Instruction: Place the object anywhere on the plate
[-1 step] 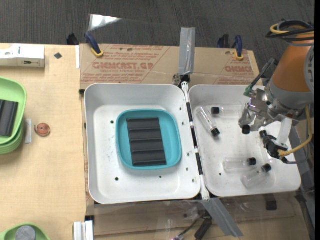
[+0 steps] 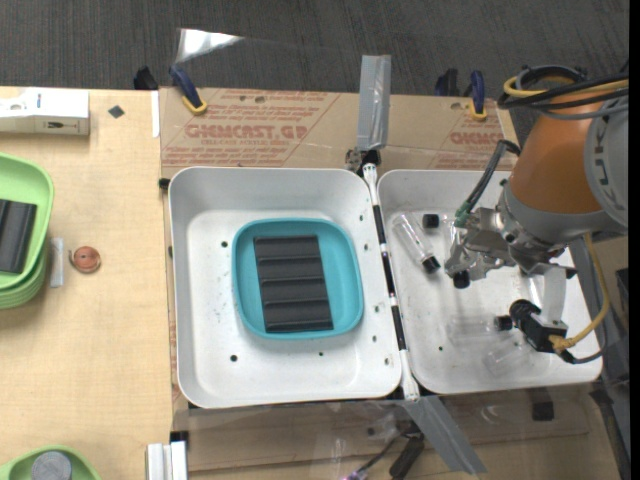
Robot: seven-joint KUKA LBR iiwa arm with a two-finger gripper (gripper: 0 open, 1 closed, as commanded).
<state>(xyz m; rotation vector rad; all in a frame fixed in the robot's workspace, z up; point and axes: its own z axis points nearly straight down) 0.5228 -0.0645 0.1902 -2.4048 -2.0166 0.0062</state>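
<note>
A teal square plate (image 2: 246,288) lies in the middle of the left bin (image 2: 200,368). A dark ribbed rectangular block (image 2: 293,282) rests flat on the plate, inside its rim. My gripper (image 2: 460,271) hangs low over the middle of the right bin (image 2: 440,368), well to the right of the plate. Just left of the gripper lies a clear tube with a black tip (image 2: 413,243), and a small black piece (image 2: 430,221) sits behind that tube.
Faint clear plastic pieces (image 2: 493,352) lie toward the right bin's front. The ridge between the bins (image 2: 385,278) separates gripper and plate. A green tray (image 2: 25,238) and a small round red item (image 2: 86,259) sit on the wooden bench at far left.
</note>
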